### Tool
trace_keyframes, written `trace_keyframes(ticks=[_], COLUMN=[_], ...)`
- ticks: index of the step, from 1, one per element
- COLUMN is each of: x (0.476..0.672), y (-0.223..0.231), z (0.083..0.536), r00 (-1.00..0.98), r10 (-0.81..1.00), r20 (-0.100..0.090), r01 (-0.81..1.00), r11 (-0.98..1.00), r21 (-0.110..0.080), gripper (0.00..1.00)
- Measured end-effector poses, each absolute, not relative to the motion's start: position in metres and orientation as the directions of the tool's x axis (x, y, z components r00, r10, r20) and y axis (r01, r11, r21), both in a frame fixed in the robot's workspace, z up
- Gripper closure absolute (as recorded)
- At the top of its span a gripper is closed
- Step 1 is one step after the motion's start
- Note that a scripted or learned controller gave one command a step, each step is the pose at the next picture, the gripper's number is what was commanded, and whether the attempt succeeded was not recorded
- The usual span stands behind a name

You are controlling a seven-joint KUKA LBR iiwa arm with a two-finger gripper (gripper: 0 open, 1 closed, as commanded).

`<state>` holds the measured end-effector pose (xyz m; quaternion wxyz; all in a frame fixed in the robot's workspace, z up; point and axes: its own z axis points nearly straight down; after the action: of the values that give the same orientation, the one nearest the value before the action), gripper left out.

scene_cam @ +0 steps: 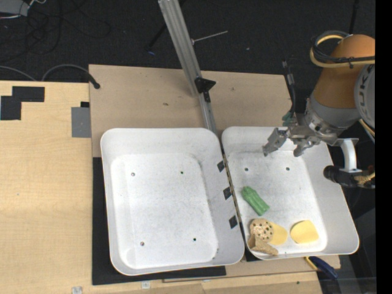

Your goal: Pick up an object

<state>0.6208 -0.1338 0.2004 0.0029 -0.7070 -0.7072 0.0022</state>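
Green piece (255, 199): you find it in the right bin (318, 182), near that bin's left wall and a little below its middle; it is the object nearest the tool.
Bearing: from the gripper (286, 146) the green piece lies at about 7 o'clock, near but clearly apart, with bare bin floor between them.
Long axis: it runs from 10 o'clock to 4 o'clock, so you would judge that the fingers must close across it, along the 1-to-7 line.
Gripper: its 2 fingers stand spread apart over the upper part of the right bin, with nothing between them.
Green piece, make: a short, rounded bar, smooth and matte, probably soft plastic or foam.
Yellow block (304, 231): a squarish, soft-edged lump near the bin's lower edge, at about 5 o'clock from the gripper and farther off.
Speckled piece (262, 229): a tan, dark-dotted, cookie-like thing resting against a pale yellow disc (277, 234) in the lower left corner.
Left bin (122, 164): white, shallow, finely speckled, with rounded corners.
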Motion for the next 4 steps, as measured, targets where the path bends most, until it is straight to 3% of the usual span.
trace_keyframes(ticks=[2, 3, 4], x=[0.613, 0.613, 0.616], y=[-0.131, -0.133, -0.139], z=[0.09, 0.102, 0.164], r00=[0.002, 0.008, 0.009], r10=[1.0, 1.0, 1.0], r20=[0.0, 0.001, -0.001], r01=[1.0, 1.0, 1.0], r11=[-0.002, -0.008, -0.009], r21=[-0.002, -0.002, 0.004], gripper=[0.0, 1.0, 1.0])
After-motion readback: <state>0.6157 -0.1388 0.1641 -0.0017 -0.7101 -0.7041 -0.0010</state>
